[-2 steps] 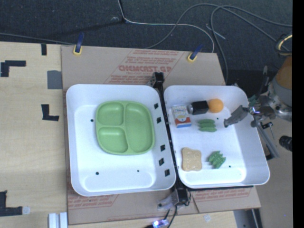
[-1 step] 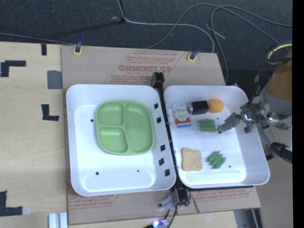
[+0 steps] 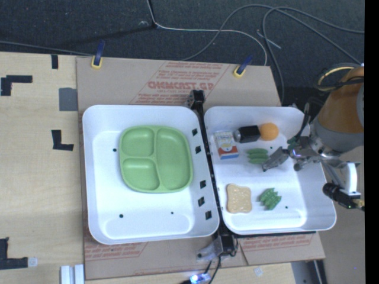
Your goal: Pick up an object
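The claw (image 3: 278, 157) is seen low over the right bin (image 3: 308, 215), its 2 fingers spread narrowly and nothing held between them. A green bean pod (image 3: 257, 155) lies just left of the claw tips. Beyond it, further left, a small carton (image 3: 225, 144) is found; above-left of the claw, a black cylinder (image 3: 248, 134) touches an orange ball (image 3: 269, 131). Below the claw, a toast slice (image 3: 239, 198) and a green leafy piece (image 3: 270, 198) rest. Far left, a green divided plate (image 3: 156, 159) sits in the left bin (image 3: 100, 212).

High slanted view over both bins (image 3: 89, 176)
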Controlling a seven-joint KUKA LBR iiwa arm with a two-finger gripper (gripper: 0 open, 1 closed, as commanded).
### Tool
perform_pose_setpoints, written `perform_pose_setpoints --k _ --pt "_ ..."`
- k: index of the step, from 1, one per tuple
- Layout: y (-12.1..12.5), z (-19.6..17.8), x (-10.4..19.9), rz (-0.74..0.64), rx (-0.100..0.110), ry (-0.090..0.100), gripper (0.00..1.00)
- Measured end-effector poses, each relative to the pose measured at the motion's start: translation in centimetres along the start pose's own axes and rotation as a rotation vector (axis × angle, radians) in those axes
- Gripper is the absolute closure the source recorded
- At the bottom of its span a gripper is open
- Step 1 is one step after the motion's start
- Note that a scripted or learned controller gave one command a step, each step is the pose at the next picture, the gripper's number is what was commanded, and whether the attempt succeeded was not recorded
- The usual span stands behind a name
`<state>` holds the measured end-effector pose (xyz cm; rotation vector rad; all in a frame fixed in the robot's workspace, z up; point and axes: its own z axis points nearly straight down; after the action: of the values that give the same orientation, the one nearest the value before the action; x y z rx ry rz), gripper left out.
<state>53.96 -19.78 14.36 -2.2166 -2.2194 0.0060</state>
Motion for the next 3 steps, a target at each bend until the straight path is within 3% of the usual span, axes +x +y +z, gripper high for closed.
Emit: perform_pose_setpoints --k 1,2,3 --pt "-0.1 5.3 0.1 0.0 -0.002 -0.001 0.0" --pt "0.0 4.1 0.1 -0.001 -0.004 -0.001 1.0" --pt "-0.1 -0.2 -0.2 0.001 -0.009 -0.002 1.0"
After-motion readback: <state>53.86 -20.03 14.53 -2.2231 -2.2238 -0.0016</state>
